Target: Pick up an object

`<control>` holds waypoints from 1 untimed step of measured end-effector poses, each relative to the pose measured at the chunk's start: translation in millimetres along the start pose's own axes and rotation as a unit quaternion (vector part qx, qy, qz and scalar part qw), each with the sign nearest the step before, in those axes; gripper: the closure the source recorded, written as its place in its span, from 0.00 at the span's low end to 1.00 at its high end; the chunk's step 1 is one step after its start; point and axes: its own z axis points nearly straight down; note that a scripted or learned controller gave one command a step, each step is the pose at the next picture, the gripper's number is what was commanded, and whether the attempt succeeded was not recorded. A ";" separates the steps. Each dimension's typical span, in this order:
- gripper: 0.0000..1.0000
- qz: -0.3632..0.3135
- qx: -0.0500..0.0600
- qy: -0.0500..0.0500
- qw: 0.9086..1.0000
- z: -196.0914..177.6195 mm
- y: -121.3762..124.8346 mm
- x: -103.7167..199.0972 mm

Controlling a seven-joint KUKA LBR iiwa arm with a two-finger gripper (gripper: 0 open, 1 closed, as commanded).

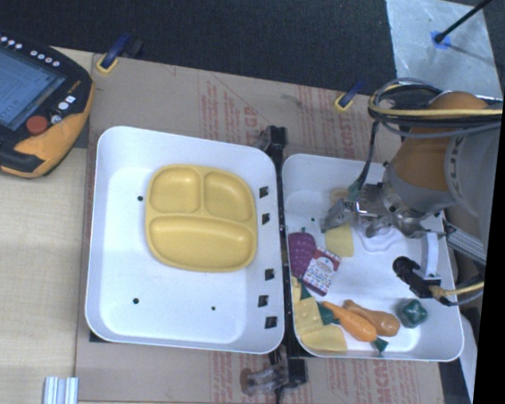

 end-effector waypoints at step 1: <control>0.00 0.000 0.001 -0.001 1.000 1.2 44.4 8.4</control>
